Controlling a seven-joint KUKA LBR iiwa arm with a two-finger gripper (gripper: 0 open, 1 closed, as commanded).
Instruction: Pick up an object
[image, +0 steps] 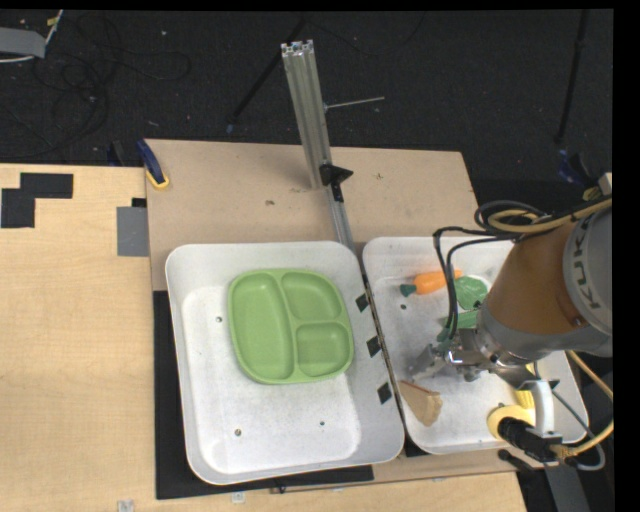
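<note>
Tan wedge (424, 403) lies flat in the right bin (470, 432) near its front left corner, just below the gripper (440, 360); looks light, stiff, maybe slick; pinch across its narrow sides. Gripper state: cannot tell, nothing visibly held.

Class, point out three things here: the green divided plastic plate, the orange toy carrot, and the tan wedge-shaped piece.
Green divided plastic plate (290, 326), camera view, its centre.
Orange toy carrot (431, 283), camera view, its body.
Tan wedge-shaped piece (423, 402), camera view, its middle.
</note>
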